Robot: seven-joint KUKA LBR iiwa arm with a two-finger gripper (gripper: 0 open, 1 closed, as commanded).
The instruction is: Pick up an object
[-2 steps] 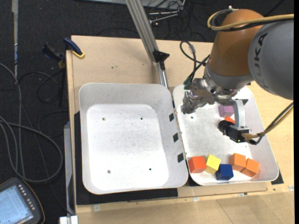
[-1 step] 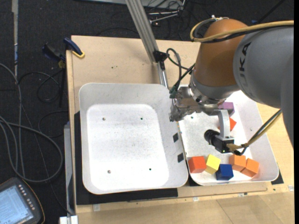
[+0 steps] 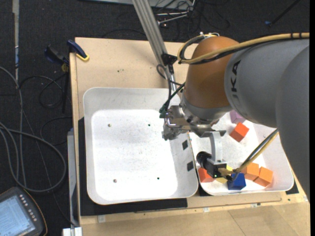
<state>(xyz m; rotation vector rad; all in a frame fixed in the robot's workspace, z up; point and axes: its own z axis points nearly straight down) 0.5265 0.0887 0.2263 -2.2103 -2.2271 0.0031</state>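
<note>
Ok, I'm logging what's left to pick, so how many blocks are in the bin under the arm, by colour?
Orange blocks: 3
Blue block: 1
Red block: 1
Purple block: 1
Total: 6 in view; the arm covers part of the bin, so more may be hidden.

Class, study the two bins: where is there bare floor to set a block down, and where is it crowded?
The left bin is bare floor from wall to wall. The right bin is crowded: blue block, red block and orange blocks cluster along its near wall, beneath the arm.
</note>
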